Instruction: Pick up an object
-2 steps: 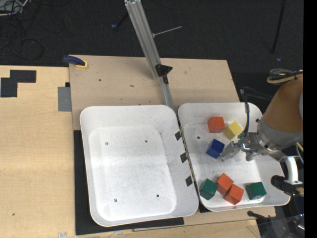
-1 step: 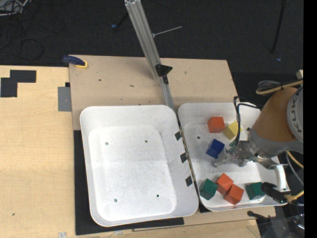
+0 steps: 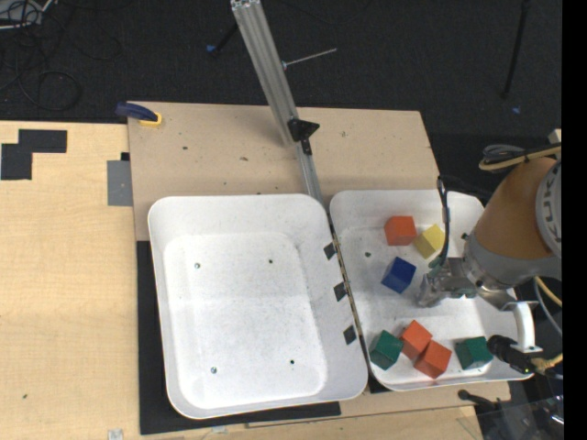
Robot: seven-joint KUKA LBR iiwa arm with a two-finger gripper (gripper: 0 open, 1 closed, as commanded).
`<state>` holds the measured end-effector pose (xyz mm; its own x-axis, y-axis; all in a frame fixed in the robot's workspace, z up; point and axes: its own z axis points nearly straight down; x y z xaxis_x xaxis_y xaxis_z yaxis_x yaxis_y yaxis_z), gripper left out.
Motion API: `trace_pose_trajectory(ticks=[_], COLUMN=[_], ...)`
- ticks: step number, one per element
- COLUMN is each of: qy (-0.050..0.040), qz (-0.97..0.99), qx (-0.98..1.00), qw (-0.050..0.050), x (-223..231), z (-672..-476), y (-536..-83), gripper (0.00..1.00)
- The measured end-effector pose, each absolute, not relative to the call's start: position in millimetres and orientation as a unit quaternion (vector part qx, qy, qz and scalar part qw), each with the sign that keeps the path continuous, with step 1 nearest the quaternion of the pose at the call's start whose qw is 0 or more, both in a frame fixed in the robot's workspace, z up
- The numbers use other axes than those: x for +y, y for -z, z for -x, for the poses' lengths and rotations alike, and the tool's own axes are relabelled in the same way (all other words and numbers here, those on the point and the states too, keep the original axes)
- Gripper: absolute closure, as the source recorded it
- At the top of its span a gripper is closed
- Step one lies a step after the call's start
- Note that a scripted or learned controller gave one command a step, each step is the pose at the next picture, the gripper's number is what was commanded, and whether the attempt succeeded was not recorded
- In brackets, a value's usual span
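Observation:
The right bin (image 3: 367, 211) holds several blocks: an orange one (image 3: 400, 230) and a yellow one (image 3: 429, 239) at the back, a blue one (image 3: 398, 275) in the middle. Along the front lie a green block (image 3: 386, 348), two orange-red blocks (image 3: 415, 336) (image 3: 434, 359) and another green block (image 3: 473, 351). My gripper (image 3: 438, 285) reaches down into this bin from the right, just right of the blue block and below the yellow one. Nothing shows between its fingers, and the arm's body hides how they stand.
The left bin (image 3: 243, 305) lies beside the right one, with black clips along the shared rim. A slanted metal rail (image 3: 271, 67) rises behind the bins. The grey and orange arm (image 3: 518, 223) covers the right bin's right side.

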<state>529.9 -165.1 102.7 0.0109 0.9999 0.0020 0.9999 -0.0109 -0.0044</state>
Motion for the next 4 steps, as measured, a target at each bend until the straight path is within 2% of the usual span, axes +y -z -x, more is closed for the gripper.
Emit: trace_pose_trajectory(ticks=[1, 2, 3, 4], qy=[0.0008, 0.0008, -0.0001, 0.0006], qz=[0.707, 0.707, 0.706, 0.705], qx=[-0.708, -0.707, -0.708, -0.709], qw=[-0.001, -0.002, 0.0, 0.001], x=[-158.6, -163.4, -164.7, -104.9], z=[-535.7, -527.1, -527.2, -546.8], y=[-157.9, -212.6, -220.8, -224.2], gripper=[1.0, 1.0, 1.0, 1.0])
